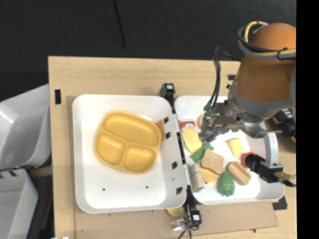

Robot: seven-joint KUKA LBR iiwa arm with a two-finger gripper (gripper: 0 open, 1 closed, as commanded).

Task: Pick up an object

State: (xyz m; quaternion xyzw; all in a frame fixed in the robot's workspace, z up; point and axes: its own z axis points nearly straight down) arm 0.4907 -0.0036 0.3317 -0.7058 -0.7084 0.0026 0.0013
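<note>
Hovering hand [208, 132] above right bin [249, 195]

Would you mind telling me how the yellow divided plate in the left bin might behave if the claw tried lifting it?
The yellow divided plate looks like rigid moulded plastic, so probably stiff and light. Its glossy, rounded rim may slip from a pinch. Being wide and shallow, it would likely tilt if gripped at one edge.

Divided tray [127, 142] in left bin [84, 183]; toy foods [214, 163] in right bin [259, 195].
</note>
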